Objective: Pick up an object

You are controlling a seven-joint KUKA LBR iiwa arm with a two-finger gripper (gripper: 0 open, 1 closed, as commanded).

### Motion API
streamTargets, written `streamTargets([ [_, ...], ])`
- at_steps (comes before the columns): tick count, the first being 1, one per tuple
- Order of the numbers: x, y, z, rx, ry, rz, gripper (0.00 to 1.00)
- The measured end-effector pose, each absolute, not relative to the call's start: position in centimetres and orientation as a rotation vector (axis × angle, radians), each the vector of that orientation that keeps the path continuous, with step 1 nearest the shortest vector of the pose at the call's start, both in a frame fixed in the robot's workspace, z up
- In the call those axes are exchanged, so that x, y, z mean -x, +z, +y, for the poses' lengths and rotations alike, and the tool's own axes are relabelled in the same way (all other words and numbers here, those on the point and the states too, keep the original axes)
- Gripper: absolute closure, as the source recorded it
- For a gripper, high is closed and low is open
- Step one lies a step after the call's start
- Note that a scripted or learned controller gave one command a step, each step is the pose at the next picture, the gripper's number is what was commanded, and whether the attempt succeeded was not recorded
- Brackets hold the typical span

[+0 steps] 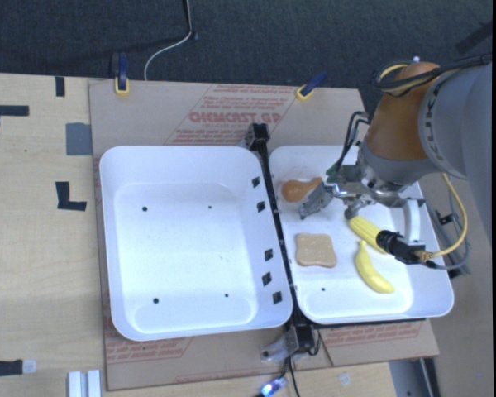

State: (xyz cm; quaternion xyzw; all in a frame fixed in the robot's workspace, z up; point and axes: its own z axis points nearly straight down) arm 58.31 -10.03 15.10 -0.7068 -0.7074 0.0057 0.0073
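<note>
Looking down on the bench, you see the gripper [318,202] low inside the right bin [430,303], in its upper left part. Its grey fingers are dark and small in this view, so I cannot tell how far they are apart, and nothing is visible between them. Just beside the gripper, toward the divider [269,222], lies a brown drumstick-shaped toy [298,189]; whether the fingertips touch it I cannot say. Below the gripper a slice of toast [315,251] lies flat on the bin floor, apart from the gripper and near the divider. To the right, two yellow bananas [372,270] lie one after the other; the upper one is partly under the wrist and the yellow cable [450,238].

The arm [413,131] covers the upper right corner of this bin, so the rim there is hidden from you. The lower edge and the lower right corner are open. The left bin [120,168] has much free floor, with its four rims visible all around.
</note>
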Motion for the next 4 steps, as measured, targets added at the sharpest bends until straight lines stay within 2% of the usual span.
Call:
streamTargets([
  [1,-66.9,28.1,-7.3,2.223,-0.017,-2.238,0.00],
  [2,-66.6,7.6,-10.5,2.221,0.008,-2.220,0.00],
  [3,-66.8,9.5,-10.3,2.219,0.002,-2.226,1.00],
  [4,-59.7,19.0,-6.6,2.219,-0.008,-2.227,1.00],
])
